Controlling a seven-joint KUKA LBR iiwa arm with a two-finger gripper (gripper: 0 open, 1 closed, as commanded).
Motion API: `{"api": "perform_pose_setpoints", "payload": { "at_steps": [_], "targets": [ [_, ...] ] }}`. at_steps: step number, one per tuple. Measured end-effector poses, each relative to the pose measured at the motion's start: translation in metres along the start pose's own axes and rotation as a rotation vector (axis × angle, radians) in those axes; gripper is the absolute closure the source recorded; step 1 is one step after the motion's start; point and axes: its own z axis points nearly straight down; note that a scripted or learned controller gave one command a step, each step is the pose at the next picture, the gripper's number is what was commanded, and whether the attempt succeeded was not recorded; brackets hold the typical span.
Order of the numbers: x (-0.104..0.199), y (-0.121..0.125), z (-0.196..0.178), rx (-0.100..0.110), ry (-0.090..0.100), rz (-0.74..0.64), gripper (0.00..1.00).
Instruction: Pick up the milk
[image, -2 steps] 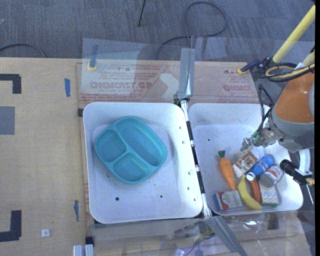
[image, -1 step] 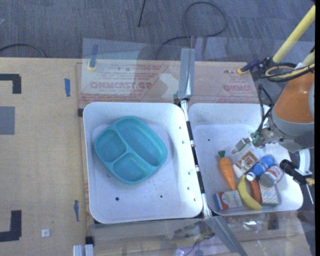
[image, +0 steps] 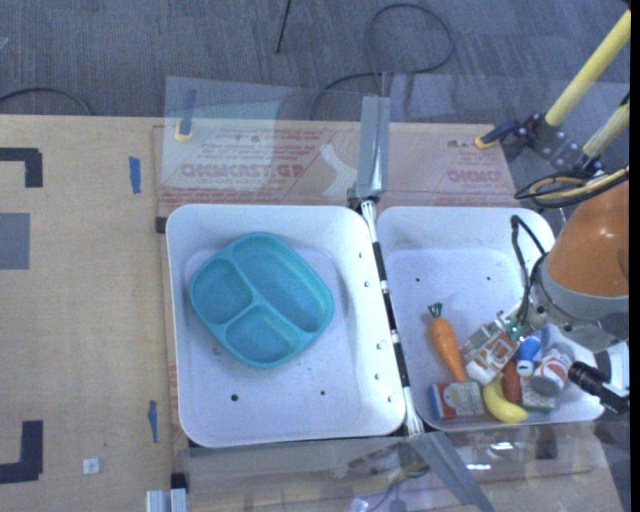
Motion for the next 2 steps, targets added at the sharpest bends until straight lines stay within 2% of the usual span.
{"api": "perform_pose_setpoints", "payload": {
  "at_steps": [1,2],
  "targets": [
    [-0.0023,-0.0001,-0.0103,-0.004,-0.003,0.005,1.00],
    [-0.0021,0.0000,-0.0103,-0.004,-0.002,0.005,0.00]
  ]
}}
